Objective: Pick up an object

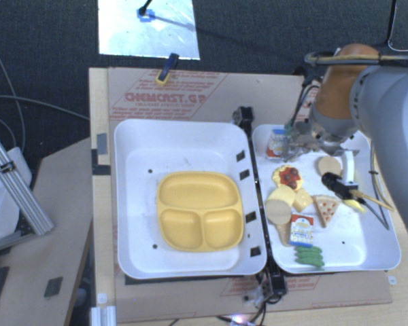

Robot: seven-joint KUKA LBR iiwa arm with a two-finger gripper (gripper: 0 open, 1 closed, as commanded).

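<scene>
Green pea pods (309, 256) lie nearest me in the right bin (377, 250), beside pizza slice (325, 209) and cheese (281, 197). My gripper (300, 140) hangs over a small jar (277, 142); I cannot tell its grip.

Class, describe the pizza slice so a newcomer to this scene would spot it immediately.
Start at the right-hand white bin, the one crowded with toy food. Near its middle lies the pizza slice, right of a small carton. It is the only triangle there, pale with red spots, its point toward the bin's front edge.
</scene>
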